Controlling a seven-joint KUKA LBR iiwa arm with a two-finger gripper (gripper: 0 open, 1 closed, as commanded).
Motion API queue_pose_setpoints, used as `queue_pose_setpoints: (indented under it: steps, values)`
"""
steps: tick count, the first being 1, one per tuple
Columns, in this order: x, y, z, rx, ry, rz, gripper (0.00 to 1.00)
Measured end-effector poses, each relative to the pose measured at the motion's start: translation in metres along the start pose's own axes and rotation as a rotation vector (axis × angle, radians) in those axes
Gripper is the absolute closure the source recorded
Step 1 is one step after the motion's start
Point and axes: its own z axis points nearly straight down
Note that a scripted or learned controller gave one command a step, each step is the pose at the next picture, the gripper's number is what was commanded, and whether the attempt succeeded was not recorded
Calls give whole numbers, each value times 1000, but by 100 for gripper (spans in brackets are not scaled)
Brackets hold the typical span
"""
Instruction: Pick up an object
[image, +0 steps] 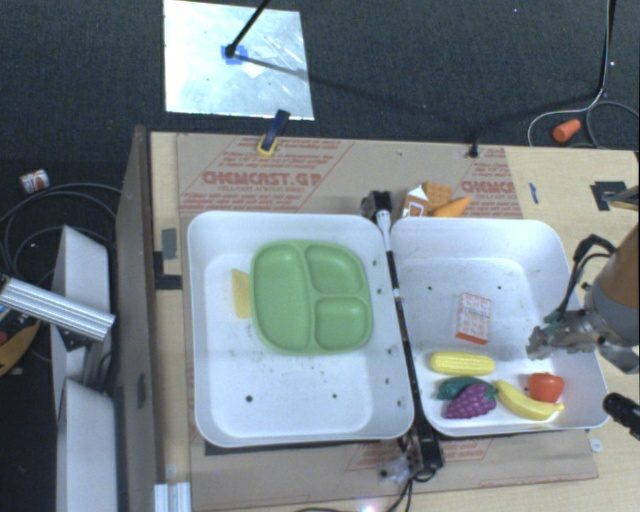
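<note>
Near the front of the right-hand shallow white bin (520, 245) lie a yellow plastic corn cob (461, 363), purple plastic grapes (471, 400), a yellow plastic banana (526, 402) and a red plastic tomato (546, 386). Just above the tomato hovers the grey gripper (548, 338); whether it is clenched cannot be told. Beside that bin, a green divided plate (310, 296) fills the left-hand white bin (230, 400).

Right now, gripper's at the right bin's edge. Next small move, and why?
Probably ease the gripper down and slightly toward the near wall, onto the red tomato. It hovers over the right bin with nothing visibly in it, and the tomato is the closest item, beside the banana.
</note>
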Motion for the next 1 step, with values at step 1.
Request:
queue_pose_setpoints:
  steps: [1]
  values:
    - [1, 94, -34, -8, -3, -8, 100]
